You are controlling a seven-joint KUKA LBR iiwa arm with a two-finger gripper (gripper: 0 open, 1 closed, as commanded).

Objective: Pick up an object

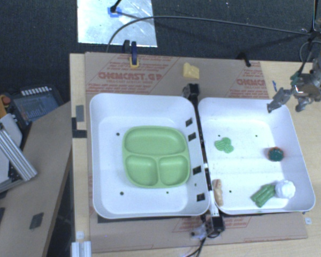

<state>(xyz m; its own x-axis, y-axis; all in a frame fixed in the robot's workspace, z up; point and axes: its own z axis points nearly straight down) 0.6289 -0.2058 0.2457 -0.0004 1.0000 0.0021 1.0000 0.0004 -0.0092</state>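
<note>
In the right bin (241, 108) lie a small green toy (223, 144), a dark teal ball (276, 154) near the right wall, and a green bottle with a white cap (272, 192) at the front right. My gripper (289, 101) hangs above the bin's back right corner, open, with nothing between its fingers. It is well apart from all three objects.
The left bin (104, 116) holds a light green divided plate (154, 156). A tan object (218, 191) lies on the divider between the bins at the front. A yellow block (191, 70) sits on the cardboard behind the bins. Cables run across the back.
</note>
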